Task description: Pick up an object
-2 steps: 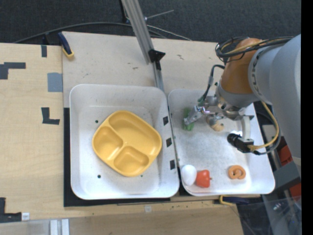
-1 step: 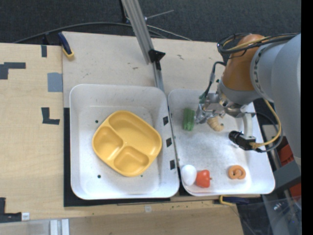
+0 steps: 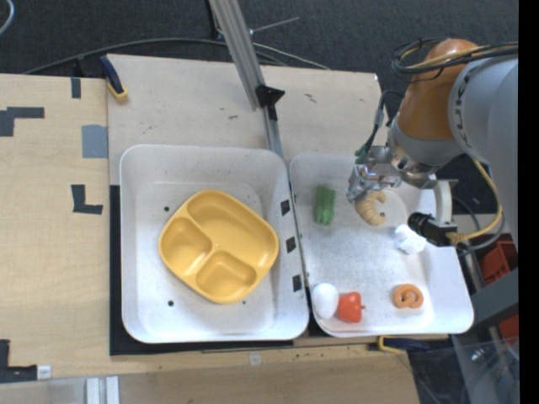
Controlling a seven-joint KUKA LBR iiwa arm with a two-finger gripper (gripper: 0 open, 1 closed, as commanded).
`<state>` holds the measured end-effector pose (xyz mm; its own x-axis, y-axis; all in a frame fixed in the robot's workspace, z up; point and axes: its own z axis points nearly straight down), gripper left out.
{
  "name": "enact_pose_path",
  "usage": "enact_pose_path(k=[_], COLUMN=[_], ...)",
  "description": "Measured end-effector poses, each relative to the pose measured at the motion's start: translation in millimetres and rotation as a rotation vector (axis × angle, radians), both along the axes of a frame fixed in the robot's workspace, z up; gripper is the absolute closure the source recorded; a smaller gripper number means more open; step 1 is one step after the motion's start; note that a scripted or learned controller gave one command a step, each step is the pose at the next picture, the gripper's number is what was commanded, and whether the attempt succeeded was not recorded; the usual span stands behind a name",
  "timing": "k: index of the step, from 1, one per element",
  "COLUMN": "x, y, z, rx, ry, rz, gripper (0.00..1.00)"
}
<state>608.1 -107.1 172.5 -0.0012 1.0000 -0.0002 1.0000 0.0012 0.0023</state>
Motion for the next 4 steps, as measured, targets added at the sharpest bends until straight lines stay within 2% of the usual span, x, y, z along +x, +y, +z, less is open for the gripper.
enact_pose_path(k=[1,2,4], x=[1,1,0], y=[0,60,178], z=[53,45,58], rx=[0.0,0.002,0.002], ry=[-0.002,0.005,0.004], rz=[0.001,0.006,0.007], gripper=[1.0,1.0,1.0])
